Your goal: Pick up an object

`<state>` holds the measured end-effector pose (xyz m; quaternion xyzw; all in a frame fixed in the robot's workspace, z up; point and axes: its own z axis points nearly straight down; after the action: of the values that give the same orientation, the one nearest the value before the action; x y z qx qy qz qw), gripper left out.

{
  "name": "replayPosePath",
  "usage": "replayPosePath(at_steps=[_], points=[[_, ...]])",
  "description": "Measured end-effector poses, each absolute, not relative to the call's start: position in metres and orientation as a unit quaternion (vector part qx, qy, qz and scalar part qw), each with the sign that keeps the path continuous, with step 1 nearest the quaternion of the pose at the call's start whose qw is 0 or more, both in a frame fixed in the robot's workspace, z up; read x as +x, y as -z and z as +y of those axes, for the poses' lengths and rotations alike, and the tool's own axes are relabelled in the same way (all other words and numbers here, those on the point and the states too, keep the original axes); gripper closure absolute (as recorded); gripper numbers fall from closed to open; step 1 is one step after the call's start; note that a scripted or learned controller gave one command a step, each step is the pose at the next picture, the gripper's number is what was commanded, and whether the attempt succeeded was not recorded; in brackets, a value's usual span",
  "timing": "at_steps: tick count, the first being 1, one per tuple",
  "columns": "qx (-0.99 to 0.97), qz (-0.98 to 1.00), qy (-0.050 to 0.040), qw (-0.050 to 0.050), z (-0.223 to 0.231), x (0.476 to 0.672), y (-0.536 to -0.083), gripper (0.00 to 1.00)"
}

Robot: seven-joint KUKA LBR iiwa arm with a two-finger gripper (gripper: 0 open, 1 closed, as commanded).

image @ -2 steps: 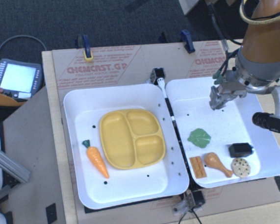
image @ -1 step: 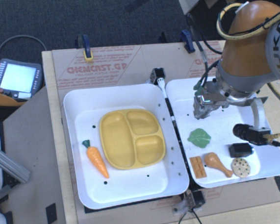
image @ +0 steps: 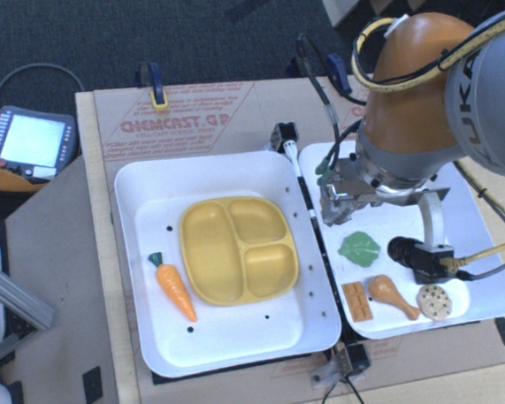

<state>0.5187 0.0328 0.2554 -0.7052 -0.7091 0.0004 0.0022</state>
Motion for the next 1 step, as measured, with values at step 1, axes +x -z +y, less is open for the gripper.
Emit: replayPosePath(at_steps=[1], points=[[-0.705, -0.709, 0.0004, 0.001, 0.0879, 0.5169, -0.2531, 1.0]])
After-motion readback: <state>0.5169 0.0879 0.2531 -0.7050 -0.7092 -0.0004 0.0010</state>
